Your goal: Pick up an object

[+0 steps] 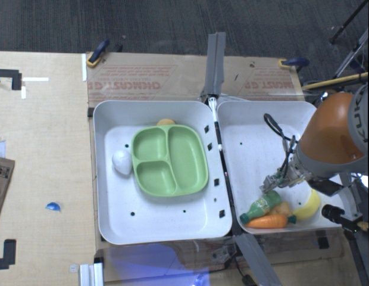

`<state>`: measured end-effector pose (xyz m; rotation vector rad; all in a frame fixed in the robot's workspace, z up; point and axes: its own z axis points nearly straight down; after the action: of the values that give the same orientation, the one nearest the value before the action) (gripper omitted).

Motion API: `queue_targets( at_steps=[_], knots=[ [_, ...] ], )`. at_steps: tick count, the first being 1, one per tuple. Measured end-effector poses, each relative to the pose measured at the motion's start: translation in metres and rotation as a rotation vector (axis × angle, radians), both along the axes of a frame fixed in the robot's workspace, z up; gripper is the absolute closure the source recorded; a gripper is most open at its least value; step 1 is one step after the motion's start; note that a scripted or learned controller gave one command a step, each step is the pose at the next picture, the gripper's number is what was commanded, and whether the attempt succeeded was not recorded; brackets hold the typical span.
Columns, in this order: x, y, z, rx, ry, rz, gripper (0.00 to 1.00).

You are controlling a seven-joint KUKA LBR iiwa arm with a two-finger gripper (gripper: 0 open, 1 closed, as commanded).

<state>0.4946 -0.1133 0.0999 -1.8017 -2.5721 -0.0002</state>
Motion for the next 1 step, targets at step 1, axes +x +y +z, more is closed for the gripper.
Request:
queue_targets(
  at_steps=[1],
  knots=[
    [-0.0100, 0.0561, 0.1182, -0.002, 0.000, -0.167, 1.00]
  ],
)
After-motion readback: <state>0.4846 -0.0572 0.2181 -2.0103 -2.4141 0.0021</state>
